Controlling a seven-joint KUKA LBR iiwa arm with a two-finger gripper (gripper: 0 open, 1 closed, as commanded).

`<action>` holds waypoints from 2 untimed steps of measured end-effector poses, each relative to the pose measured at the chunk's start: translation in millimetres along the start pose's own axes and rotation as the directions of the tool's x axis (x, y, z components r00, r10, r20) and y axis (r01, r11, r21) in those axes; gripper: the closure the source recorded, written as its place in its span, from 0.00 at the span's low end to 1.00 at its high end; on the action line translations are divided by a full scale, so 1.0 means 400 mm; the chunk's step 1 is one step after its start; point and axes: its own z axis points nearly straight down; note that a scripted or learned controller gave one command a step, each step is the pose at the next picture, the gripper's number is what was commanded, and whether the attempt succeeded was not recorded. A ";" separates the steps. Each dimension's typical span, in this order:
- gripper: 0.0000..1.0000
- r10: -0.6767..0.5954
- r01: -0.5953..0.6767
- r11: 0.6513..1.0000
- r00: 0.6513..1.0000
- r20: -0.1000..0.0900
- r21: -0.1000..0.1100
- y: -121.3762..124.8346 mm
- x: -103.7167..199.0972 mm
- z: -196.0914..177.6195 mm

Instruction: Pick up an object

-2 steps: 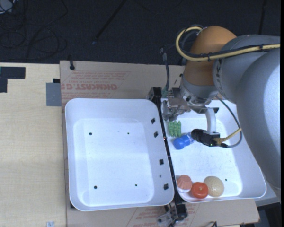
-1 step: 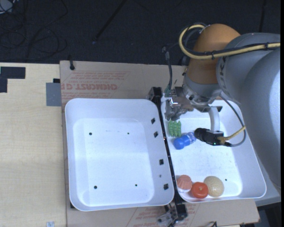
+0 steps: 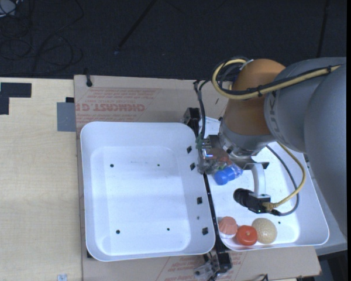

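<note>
Two white bins sat side by side; left bin (image 3: 137, 192) held nothing visible. Gripper (image 3: 217, 167) hung low in right bin (image 3: 307, 233), beside a blue object (image 3: 226, 175); grasp state could not be told. Risk: blue object slipping out. Pink (image 3: 227, 225), red (image 3: 246, 235), tan (image 3: 265, 229) pieces lay near front rim.

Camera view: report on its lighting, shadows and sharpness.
Camera view: even, soft lighting; the left bin is bright white, nearly washed out, with faint shadow along its walls; the arm casts a dim shadow in the right bin; the floor behind is dark; small objects at the near corner look slightly soft.
</note>
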 end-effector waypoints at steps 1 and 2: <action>1.00 -0.003 0.003 1.000 1.000 0.001 -0.001 0.007 -0.005 -0.026; 1.00 0.002 -0.002 1.000 1.000 0.002 -0.013 0.117 0.027 -0.144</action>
